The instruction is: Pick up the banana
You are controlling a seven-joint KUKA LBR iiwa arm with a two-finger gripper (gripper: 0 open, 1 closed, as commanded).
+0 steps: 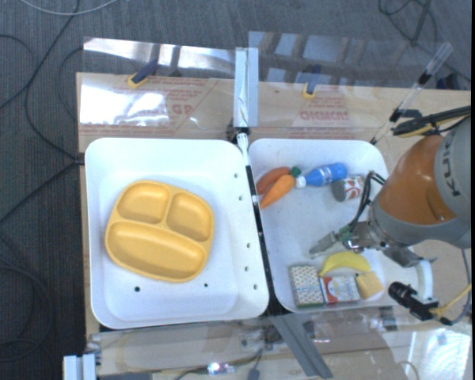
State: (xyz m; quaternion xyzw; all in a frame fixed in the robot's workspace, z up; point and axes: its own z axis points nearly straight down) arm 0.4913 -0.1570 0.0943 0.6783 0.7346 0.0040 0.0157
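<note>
Yellow catches the eye straight away — the banana (346, 262) lies in the right bin (301, 220), toward its near right part, resting just above a small cluster of flat packets (324, 286) at the near wall. Its long axis runs roughly left to right across the bin, curved, with the hump toward the far side.

The gripper (332, 242) comes in from the right under the big orange-banded wrist, and it sits just to the far-left of the banana, very close, maybe touching its left end. The metal fingers (323, 245) look slightly parted, pointing left and down, and nothing yellow shows between them — so no hold on the fruit as I read it.

That is the relation to watch: the banana lies just near and right of the fingertips, almost under the wrist. My guess is the fingers need to shift a touch toward the near right and straddle the banana across its narrow width, not along it.

Further off, a carrot (275, 188) and a blue-capped bottle (324, 174) lie at the far side, well apart. The yellow tray (160, 229) sits in the left bin (103, 291).
</note>
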